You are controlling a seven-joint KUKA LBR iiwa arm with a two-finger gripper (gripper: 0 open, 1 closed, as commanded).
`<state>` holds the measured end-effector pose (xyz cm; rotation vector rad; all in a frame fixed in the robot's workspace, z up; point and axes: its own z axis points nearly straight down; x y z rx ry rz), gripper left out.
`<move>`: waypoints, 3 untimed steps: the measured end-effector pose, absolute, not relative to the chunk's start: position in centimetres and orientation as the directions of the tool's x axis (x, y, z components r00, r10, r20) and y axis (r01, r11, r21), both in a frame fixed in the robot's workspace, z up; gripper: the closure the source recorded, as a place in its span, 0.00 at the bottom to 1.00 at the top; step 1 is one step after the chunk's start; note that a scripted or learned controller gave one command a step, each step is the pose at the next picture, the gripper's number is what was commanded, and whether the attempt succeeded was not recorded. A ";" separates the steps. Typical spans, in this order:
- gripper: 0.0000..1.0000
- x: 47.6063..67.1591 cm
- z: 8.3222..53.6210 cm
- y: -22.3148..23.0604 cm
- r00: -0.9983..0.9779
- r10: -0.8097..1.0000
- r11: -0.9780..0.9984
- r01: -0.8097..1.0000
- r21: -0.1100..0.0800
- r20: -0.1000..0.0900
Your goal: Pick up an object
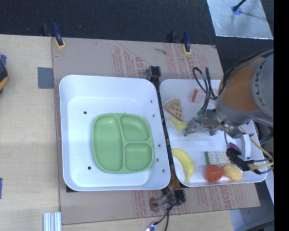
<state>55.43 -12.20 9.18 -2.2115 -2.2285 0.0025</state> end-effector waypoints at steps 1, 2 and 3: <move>0.00 65.5 9.0 -14.6 -0.005 1.000 0.005 1.000 -0.009 0.001; 0.00 65.7 14.6 -18.2 -0.003 1.000 0.003 1.000 0.000 -0.001; 0.00 65.6 12.2 -11.1 -0.006 1.000 0.006 1.000 -0.004 0.001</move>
